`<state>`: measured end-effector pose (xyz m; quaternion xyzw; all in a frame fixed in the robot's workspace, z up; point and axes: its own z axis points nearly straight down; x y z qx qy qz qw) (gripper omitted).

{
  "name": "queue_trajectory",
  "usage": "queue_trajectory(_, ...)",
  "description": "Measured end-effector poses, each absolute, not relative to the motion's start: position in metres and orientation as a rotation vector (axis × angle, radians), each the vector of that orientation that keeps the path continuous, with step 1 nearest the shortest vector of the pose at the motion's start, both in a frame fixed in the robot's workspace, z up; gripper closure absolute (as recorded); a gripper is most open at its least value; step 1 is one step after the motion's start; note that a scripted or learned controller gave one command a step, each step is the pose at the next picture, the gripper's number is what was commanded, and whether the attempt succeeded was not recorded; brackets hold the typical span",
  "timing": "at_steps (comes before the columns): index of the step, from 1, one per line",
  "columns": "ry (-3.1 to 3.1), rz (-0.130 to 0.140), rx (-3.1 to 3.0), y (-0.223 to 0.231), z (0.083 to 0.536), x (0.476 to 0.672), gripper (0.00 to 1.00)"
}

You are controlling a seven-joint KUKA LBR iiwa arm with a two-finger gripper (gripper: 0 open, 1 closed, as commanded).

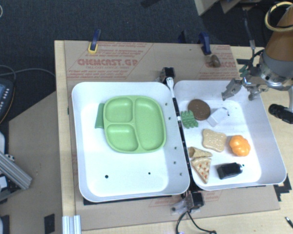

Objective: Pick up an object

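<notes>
My gripper (242, 91) hangs over the far right part of the right bin (263, 130), its two fingers spread apart and open with nothing between them. Below it and to the left lie a brown round cookie (200, 109), a small green piece (188, 119) and a pale white piece (218, 116). Nearer the front sit a tan toast slice (214, 140), an orange fruit (240, 145), two pizza-like wedges (201, 168) and a black block (229, 170).
The left bin (88, 169) holds a green divided plate (134, 123). A raised divider (178, 130) runs between the two bins. The arm's orange band (283, 43) rises at the far right. Clamps (205, 43) sit on the board's back edge.
</notes>
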<state>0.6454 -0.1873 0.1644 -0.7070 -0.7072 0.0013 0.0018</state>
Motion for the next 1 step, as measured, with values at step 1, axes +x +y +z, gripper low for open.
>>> queue_trajectory(1,-2.218,0.005,-2.219,-0.1939,0.1187,0.6437,0.00)
